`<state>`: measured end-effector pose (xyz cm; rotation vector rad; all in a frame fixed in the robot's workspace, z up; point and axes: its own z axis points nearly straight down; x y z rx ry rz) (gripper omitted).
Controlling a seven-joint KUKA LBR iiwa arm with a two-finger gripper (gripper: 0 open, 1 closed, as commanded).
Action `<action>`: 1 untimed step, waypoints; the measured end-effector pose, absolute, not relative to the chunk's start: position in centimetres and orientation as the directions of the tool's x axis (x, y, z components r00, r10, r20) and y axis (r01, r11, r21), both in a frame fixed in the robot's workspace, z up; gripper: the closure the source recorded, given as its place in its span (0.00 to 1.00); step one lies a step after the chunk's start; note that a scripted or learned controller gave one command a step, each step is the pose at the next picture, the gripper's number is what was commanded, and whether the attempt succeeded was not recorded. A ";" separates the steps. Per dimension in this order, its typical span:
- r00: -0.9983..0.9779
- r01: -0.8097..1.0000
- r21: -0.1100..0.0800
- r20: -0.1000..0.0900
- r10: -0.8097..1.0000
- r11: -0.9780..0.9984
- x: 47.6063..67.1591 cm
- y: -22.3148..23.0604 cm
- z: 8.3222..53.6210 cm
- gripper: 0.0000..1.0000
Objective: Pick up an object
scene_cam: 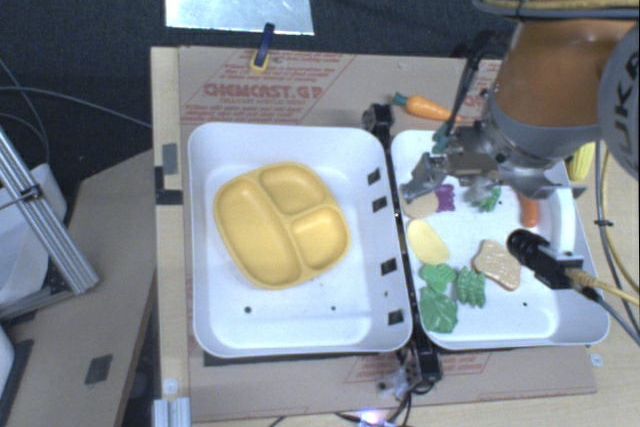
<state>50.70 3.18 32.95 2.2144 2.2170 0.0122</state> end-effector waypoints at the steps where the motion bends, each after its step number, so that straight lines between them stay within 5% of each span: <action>1: 0.003 1.000 -0.009 -0.001 1.000 -0.003 48.4 0.0 22.2 0.00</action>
